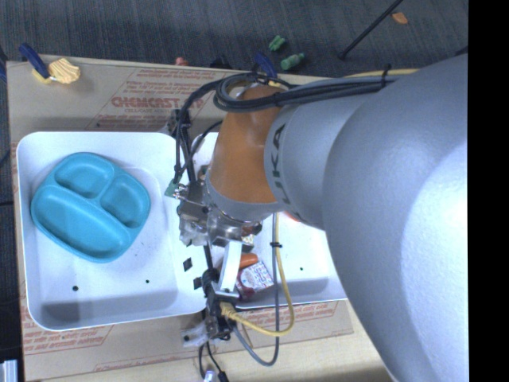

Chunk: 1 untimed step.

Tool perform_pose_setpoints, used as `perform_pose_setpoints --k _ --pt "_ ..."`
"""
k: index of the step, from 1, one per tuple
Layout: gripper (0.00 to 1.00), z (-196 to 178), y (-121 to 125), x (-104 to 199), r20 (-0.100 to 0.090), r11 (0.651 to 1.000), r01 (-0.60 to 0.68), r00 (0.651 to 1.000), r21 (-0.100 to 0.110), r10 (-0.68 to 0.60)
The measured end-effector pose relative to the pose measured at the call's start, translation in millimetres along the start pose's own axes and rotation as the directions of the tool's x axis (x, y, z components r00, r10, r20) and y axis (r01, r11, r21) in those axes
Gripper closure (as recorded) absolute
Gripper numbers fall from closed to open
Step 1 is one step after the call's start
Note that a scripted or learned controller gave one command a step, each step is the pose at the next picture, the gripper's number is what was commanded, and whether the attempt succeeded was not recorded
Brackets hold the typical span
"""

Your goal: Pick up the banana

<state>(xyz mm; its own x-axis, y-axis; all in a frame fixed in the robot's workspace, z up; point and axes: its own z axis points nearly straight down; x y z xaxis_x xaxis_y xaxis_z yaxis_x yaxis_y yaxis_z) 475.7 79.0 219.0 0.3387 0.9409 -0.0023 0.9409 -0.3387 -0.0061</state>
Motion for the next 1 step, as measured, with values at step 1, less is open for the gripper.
perform_pose_setpoints --k 1 --pt "1.0 41.2 -18.7 50.6 0.001 0.998 -0.062 0.998 0.001 0.062"
